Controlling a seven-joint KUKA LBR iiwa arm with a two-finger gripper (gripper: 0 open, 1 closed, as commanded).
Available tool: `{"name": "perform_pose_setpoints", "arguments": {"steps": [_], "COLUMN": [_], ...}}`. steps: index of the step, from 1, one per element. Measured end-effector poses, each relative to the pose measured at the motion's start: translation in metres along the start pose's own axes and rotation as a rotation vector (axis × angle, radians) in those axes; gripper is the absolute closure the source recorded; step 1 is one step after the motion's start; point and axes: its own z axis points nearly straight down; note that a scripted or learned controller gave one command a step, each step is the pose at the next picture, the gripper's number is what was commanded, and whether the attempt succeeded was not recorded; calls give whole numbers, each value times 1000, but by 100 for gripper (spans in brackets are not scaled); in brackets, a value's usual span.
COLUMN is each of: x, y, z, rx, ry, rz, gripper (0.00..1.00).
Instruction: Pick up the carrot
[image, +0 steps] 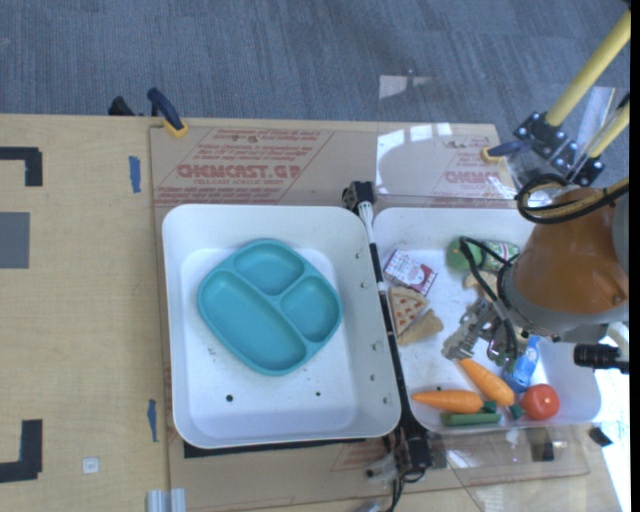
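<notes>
Over the right bin, the gripper hangs low above the clutter; whether its metal tips are spread or pressed together cannot be told, nothing visibly between them. One carrot lies tilted just below the gripper, a second carrot flat along the bin's near edge, beside a green stick. Red tomato to their right. Cracker-like wedge and small red packet near the divider. Left bin holds a teal divided plate.

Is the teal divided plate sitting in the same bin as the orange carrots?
No, the teal divided plate lies in the left white bin, while the orange carrots lie in the right one.
</notes>
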Motion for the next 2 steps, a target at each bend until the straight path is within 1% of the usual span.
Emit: {"name": "perform_pose_setpoints", "arguments": {"steps": [1,2], "x": [0,-5], "y": [0,-30], "z": [1,32], "rx": [1,23], "ry": [2,32], "rz": [0,349], "gripper": [0,0]}}
